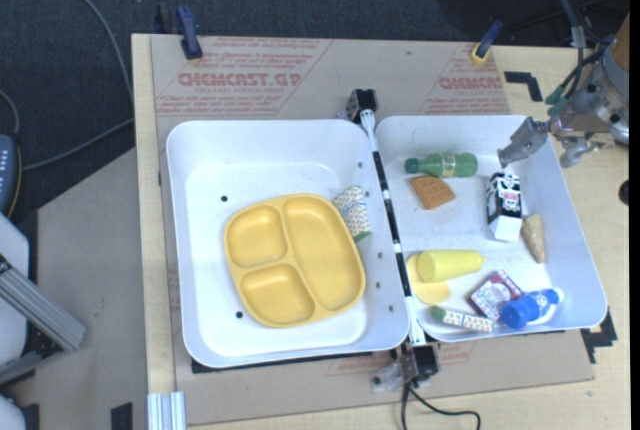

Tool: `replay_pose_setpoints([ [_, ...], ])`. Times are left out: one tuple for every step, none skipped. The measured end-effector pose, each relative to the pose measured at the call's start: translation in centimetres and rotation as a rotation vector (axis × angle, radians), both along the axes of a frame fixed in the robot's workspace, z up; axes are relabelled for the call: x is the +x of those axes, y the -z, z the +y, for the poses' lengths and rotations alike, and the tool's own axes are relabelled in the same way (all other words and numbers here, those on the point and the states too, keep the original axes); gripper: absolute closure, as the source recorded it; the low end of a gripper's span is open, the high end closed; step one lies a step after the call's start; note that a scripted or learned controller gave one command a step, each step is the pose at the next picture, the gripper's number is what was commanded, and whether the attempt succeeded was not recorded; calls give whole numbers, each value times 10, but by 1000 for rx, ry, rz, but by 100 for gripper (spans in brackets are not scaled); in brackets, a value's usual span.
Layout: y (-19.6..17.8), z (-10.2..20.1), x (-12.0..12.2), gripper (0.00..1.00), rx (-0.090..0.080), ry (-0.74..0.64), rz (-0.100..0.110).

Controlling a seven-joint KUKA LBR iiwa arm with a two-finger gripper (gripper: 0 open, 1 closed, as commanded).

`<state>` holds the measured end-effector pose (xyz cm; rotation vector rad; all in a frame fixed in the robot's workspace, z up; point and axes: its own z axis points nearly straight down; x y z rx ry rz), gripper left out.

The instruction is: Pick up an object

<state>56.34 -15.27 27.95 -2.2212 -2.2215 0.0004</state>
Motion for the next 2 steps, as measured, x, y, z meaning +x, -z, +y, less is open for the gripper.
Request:
replay_pose_setpoints([
  [97,33,49,0,1,-1,3],
  [195,54,60,0,1,0,1],
])
